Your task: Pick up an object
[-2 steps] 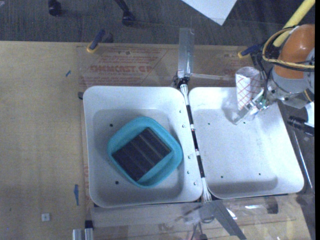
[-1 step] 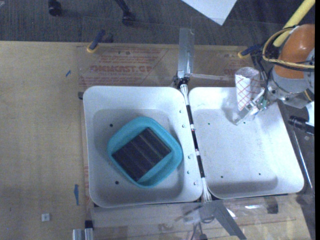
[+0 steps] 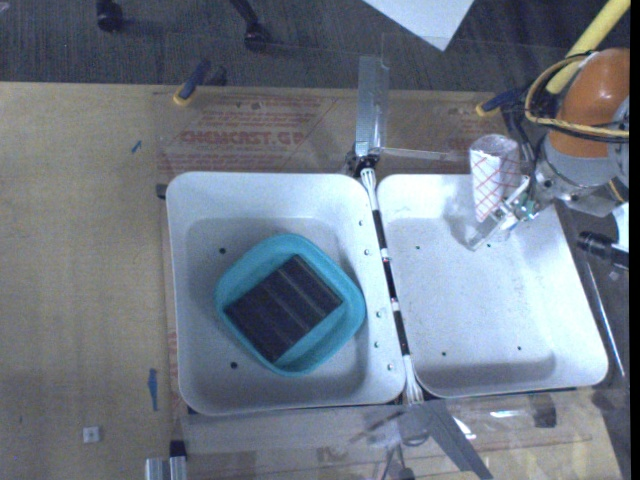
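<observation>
While gripper (image 3: 512,211) grips a clear checked cup (image 3: 490,183) above right bin (image 3: 520,368), teal dish (image 3: 290,303) in left bin (image 3: 200,218)

Teal dish (image 3: 290,303) crowds left bin (image 3: 200,208), seemingly.

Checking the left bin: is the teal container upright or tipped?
Upright: the teal container sits flat in the left bin, its dark ribbed top facing up.

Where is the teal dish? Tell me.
The teal dish sits in the left bin, toward its front, holding a dark ridged block.
</observation>
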Controlling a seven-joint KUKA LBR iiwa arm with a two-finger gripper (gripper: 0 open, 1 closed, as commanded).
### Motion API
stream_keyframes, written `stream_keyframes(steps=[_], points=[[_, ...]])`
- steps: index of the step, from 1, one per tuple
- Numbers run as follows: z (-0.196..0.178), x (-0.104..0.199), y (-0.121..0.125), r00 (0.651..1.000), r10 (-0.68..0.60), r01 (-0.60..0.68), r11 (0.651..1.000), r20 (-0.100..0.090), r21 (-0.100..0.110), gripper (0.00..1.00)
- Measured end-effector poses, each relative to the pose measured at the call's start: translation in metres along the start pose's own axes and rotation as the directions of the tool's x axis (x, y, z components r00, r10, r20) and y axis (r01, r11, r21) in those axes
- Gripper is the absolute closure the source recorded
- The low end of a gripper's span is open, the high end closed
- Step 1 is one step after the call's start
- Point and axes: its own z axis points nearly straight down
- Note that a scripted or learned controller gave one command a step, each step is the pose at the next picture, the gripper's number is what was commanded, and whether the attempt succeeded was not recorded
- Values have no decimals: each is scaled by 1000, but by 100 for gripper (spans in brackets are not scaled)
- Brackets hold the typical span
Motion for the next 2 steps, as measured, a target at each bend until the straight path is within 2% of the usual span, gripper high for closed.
stream_keyframes(steps=[1, 2], points=[[2, 35, -13, 994, -105, 105, 994, 30, -16, 0], [-9, 33, -13, 994, -102, 103, 994, 34, -20, 100]])
